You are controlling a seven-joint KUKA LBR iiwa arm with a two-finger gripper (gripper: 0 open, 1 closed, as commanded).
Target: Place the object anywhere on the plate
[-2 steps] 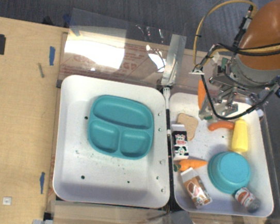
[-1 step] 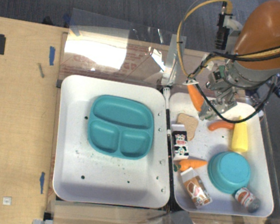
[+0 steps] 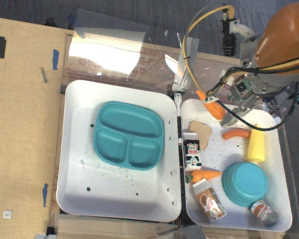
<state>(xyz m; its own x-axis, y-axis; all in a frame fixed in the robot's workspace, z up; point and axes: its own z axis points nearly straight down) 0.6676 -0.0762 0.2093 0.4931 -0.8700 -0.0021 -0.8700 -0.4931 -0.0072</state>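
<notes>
The hand [image 3: 233, 113] hangs over the far part of the right bin [image 3: 285, 164], its fingers pointing down toward the bin floor. An orange carrot-like piece [image 3: 213, 107] sits right at its left side, touching or nearly touching the fingers, but the view does not settle whether it lies between them or merely beside them. How far the fingers are spread cannot be told either, since cables and the wrist body crowd that spot.

The teal plate [image 3: 130, 135], a divided one with three compartments, lies in the middle of the left bin [image 3: 68, 176], well apart from the hand. Nothing rests on it, so the placing is not yet done.

The main risk is a weak or missing grip. If the carrot piece is only pinched at its tip, it may swing or slip out during the carry across the ridge between the two bins and land on the white floor short of the plate.

A second risk is clutter. An orange sausage-shaped piece [image 3: 236, 134], a yellow bottle [image 3: 257, 146] and a tan slice [image 3: 200, 132] lie near the fingers, and a low sweep could knock them. The loose cables near the wrist could also snag.
</notes>
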